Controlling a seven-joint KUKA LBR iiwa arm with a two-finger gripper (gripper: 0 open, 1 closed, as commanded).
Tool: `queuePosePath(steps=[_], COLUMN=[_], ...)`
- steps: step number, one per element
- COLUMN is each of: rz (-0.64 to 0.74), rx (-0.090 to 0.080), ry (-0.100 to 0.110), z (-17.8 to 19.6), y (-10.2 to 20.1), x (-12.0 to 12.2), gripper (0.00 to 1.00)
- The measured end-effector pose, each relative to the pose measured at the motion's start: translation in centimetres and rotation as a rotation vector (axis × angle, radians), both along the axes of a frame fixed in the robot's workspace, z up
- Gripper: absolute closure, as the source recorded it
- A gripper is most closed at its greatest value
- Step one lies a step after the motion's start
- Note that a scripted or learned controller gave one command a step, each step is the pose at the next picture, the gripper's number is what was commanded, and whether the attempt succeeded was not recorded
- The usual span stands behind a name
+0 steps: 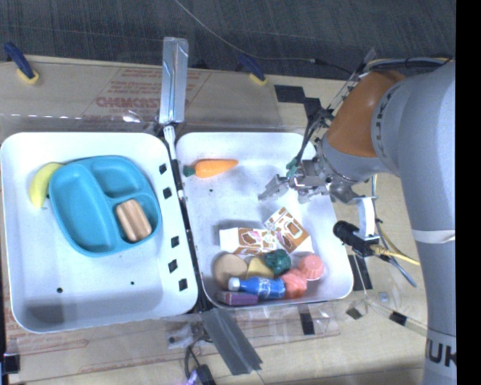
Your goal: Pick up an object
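- Arm [409, 159] reaches in from the right, over the right bin [224, 147]; orange band [361, 123] sits above the wrist.
- Gripper [279, 189] is over the right half of the right bin, above bare white floor, between the carrot and the pile.
- Finger state: cannot tell; the tips are small and blurred against the bin floor. Nothing visible between them.
- Carrot [211, 168] lies alone near the far left corner of the right bin, well apart from the gripper, pointing along the far wall.
- Patterned box [266, 234], white with brown markings, lies flat mid-bin, just below the gripper in the view.
- Pile at the near wall of the right bin, items touching: tan round piece [228, 267], yellow piece [259, 266], dark green piece [279, 260], pink ridged piece [311, 268], blue bottle [258, 286], purple marker [239, 298].
- Left bin [16, 239] holds a blue tray [88, 207] with compartments.
- Bread roll [133, 219] sits in the tray's near right compartment.
- Banana [38, 185] lies against the tray's left edge, on the bin floor.
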State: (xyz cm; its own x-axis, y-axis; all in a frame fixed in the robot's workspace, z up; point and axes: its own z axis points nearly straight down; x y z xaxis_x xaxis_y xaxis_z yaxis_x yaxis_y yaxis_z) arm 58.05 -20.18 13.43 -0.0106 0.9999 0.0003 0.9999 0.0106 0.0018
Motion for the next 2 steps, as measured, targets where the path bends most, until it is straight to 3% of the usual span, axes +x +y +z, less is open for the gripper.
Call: queuePosePath(steps=[1, 2], rz=[-0.053, -0.049], rx=[-0.003, -0.001], ry=[-0.003, 0.001], z=[-3.94, -3.15], y=[1.73, 1.85], x=[-2.61, -2.63], gripper=[0.0, 1.0])
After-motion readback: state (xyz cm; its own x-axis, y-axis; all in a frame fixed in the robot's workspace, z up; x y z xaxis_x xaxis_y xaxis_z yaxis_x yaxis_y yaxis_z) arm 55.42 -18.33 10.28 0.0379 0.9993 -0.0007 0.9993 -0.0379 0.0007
